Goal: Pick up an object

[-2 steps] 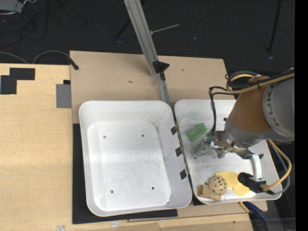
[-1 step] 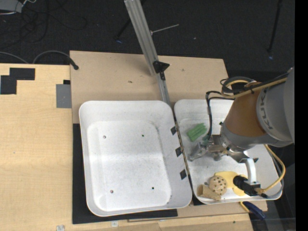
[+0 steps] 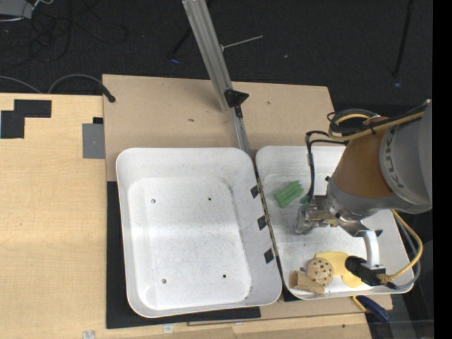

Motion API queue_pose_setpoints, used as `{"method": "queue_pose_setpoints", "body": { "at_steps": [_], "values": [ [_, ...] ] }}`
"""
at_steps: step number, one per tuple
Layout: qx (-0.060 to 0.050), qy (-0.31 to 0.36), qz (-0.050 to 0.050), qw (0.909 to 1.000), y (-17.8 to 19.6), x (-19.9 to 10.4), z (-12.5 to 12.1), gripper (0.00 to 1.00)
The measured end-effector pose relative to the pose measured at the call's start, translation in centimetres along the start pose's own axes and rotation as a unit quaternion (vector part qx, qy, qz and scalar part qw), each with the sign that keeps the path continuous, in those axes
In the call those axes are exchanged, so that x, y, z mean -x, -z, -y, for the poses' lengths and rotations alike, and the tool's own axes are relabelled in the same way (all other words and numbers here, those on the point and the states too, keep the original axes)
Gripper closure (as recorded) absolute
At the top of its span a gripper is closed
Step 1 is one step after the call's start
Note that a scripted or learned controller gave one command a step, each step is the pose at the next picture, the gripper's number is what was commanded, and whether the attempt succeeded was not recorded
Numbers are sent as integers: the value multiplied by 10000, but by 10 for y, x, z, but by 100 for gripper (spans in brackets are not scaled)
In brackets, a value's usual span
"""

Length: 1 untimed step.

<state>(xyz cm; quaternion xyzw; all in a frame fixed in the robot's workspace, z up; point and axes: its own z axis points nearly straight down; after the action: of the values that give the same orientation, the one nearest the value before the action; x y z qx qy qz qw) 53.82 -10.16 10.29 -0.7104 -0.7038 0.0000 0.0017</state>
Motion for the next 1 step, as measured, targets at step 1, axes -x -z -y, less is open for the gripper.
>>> {"method": "queue_pose_setpoints", "body": {
  "at_steps": [1],
  "values": [
    [24, 48, 11, 10000, 61, -4, -1, 100]
  ]
}}
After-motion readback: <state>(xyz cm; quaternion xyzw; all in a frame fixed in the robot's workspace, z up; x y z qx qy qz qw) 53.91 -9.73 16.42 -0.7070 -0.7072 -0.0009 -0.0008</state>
